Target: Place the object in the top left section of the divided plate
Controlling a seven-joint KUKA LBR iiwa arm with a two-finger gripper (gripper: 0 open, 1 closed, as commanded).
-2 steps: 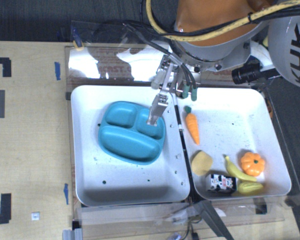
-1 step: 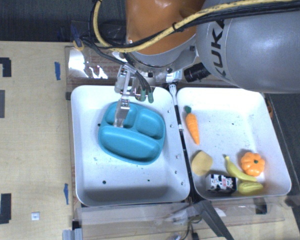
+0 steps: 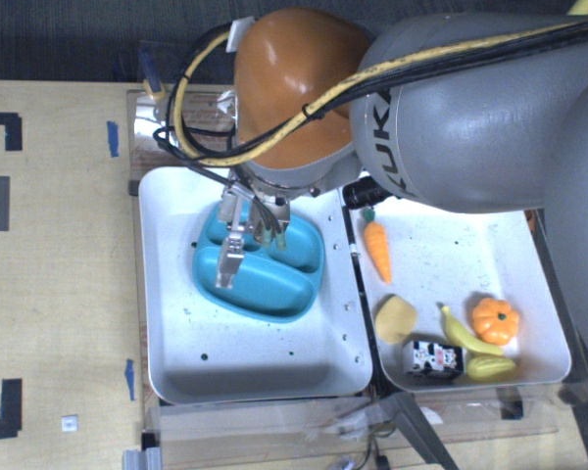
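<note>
A blue divided plate (image 3: 274, 287) lies in the left white bin (image 3: 176, 341), with two small sections at its far side and one large section nearer the camera. My gripper (image 3: 252, 243) hangs just over the plate's far part, below the orange wrist band. Its metal fingers (image 3: 231, 253) stand apart, one over the top left section and the other toward the top right. Blue plate shows in the gap between them, and I see nothing held there. The arm hides the plate's far rim.
The right bin (image 3: 539, 262) holds a carrot (image 3: 376, 248), a pale yellow piece (image 3: 395, 317), a banana (image 3: 459, 329), a small orange pumpkin (image 3: 496, 319), a black-and-white box (image 3: 434, 357) and a yellow-green piece (image 3: 490, 367). The grey arm covers the bins' far side.
</note>
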